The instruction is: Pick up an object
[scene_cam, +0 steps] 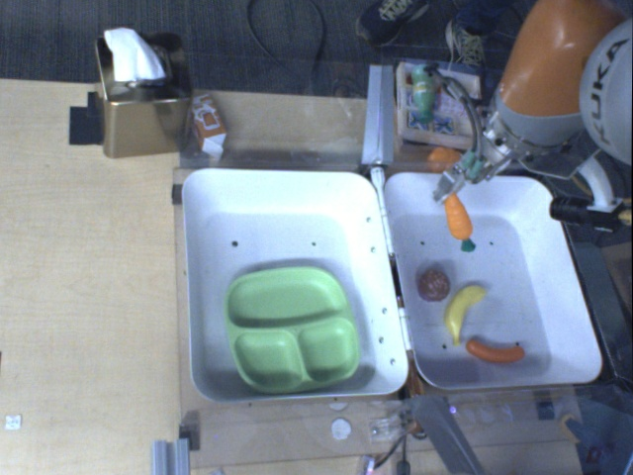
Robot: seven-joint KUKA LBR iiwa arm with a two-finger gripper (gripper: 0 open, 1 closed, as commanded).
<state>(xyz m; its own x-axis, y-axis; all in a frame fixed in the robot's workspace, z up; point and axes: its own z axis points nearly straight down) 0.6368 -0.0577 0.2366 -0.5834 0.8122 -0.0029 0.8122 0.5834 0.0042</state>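
Observation:
My gripper (453,188) hangs over the back of the right bin (579,295), shut on the top end of an orange toy carrot (457,218). The carrot dangles below the fingers with its green tip pointing down toward the bin floor. On that floor lie a dark red round fruit (432,283), a yellow banana (463,310) and an orange-red sausage-shaped piece (495,350), all nearer the front than the gripper.
The left bin (203,265) holds a green divided plate (292,327). Behind the bins stand a brown tissue box (134,97), a small carton (208,125) and a colourful box (433,102). The arm's orange band (554,47) looms at the upper right.

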